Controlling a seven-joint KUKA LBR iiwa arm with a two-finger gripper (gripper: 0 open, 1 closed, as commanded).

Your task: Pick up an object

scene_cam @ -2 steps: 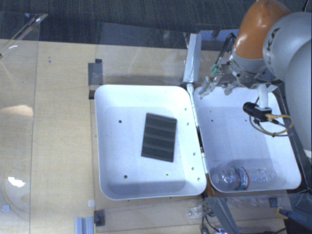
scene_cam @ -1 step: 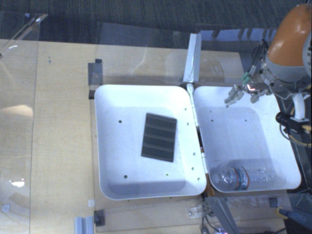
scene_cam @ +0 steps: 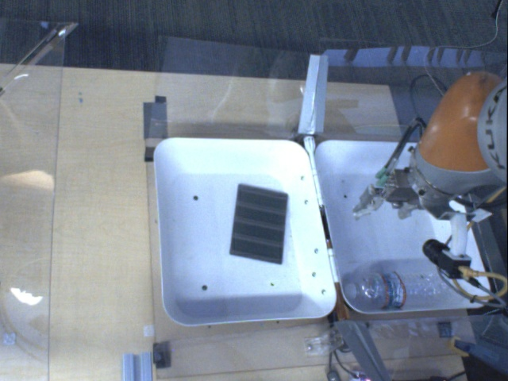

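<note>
- Camera view, the bench: a pale wooden bench top (scene_cam: 79, 213) carries two shallow white bins side by side; the left bin (scene_cam: 178, 181) is the larger in the frame, the right bin (scene_cam: 341, 173) touches it along a shared inner edge; a grey metal post (scene_cam: 313, 94) stands at the far end of that shared edge; sheets of clear plastic (scene_cam: 32, 173) stand over the bench at the left.
- Camera view, left bin: a dark grey ribbed rectangular pad (scene_cam: 259, 223) lies flat near the middle of the floor, slightly turned from the bin's edges; it touches no wall and is well apart from the arm.
- Camera view, right bin: a clear plastic bottle (scene_cam: 389, 290) lies on its side along the near wall, with a blue and red label band around its middle; it rests at the front of the bin, near the arm but not touching it.
- Camera view, the arm: the grey arm with its orange band (scene_cam: 459, 125) reaches in from the right above the right bin; the gripper (scene_cam: 369, 201) points left over the bin's floor, apart from the bottle and far from the pad; nothing shows between its fingers, and whether they stand apart or together I cannot tell; black cables (scene_cam: 460, 264) hang beside the wrist.
</note>
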